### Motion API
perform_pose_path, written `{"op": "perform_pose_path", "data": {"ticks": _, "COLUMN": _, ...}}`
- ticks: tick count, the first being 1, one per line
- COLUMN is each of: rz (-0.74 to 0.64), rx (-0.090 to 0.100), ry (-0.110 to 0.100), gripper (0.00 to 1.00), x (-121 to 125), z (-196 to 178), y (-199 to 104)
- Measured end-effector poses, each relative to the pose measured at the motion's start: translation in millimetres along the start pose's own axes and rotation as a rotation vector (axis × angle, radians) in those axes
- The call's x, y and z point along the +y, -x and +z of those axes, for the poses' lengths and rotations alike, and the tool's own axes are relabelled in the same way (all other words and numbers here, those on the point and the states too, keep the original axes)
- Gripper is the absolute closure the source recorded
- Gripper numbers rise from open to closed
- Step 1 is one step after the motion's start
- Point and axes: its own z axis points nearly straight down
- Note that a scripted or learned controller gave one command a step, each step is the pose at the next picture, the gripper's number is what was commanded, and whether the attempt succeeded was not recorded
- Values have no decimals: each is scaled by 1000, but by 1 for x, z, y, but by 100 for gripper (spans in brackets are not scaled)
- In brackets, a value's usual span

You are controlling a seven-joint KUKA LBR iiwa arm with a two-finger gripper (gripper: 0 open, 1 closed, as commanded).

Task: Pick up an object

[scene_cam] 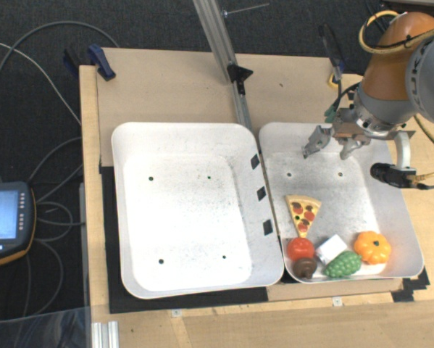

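My gripper [331, 146] hangs over the far end of the right bin [390, 209], fingers spread open with nothing between them. Well in front of it lies a pizza slice [303, 214] near the bin's middle. Along the near edge sit a red tomato [299, 249], a dark brown round thing [305, 267], a white block [331, 247], a green bumpy vegetable [343, 264] and an orange pumpkin [372, 247]. All of these lie apart from the gripper.
The left bin [130, 151] lies beside the right one, with black clips [263, 193] along the shared edge. A metal post [218, 35] slants up behind the bins. A blue clamp [101, 60] grips the bench's far left corner.
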Motion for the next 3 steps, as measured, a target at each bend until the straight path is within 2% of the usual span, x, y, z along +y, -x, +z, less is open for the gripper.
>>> {"op": "perform_pose_path", "data": {"ticks": 1, "rz": -2, "rx": 0, "ry": 0, "gripper": 0, "x": 9, "z": 55, "y": 0}}
{"op": "perform_pose_path", "data": {"ticks": 2, "rz": -2, "rx": 0, "ry": 3, "gripper": 0, "x": 10, "z": 64, "y": -1}}
{"op": "perform_pose_path", "data": {"ticks": 3, "rz": -3, "rx": 0, "ry": 7, "gripper": 100, "x": 11, "z": 51, "y": -1}}
